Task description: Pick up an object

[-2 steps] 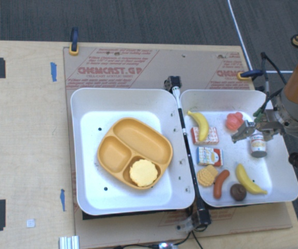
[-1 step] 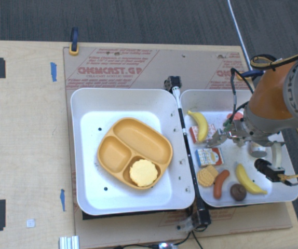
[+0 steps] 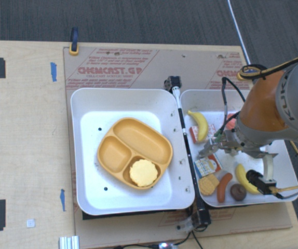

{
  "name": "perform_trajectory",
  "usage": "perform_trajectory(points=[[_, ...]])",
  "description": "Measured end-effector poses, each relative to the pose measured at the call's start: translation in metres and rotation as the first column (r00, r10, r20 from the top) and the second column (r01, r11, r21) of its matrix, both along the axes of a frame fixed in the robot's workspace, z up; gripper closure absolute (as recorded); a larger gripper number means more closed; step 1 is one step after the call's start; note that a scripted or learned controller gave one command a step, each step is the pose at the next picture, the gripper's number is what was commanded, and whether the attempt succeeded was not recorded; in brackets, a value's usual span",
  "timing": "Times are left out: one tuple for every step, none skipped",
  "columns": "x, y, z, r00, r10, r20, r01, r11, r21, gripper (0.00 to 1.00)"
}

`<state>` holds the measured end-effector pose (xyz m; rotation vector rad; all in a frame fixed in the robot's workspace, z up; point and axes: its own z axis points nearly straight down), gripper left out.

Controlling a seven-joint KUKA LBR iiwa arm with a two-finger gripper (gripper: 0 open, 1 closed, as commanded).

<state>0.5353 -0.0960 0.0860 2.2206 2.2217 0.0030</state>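
Banana (image 3: 200, 125), sausage (image 3: 222, 186), cracker (image 3: 208, 184): we list all resting in the right bin (image 3: 289, 162); nothing lifted; gripper (image 3: 211, 149) low, its state we cannot tell.

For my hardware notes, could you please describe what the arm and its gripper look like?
The arm is a thick grey cylinder with a broad orange band above the wrist. Black cables loop beside it. The gripper is a cluster of small grey metal parts.

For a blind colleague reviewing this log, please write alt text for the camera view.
A grey and orange arm reaches its gripper into the right bin over bananas, a sausage and a cracker. The left bin holds a yellow divided plate.
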Motion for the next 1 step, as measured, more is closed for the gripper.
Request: perform_trajectory(points=[[-0.026, -0.0028, 0.0001, 1.0, 0.0, 0.002, 0.0, 1.0, -0.001, 0.0]])
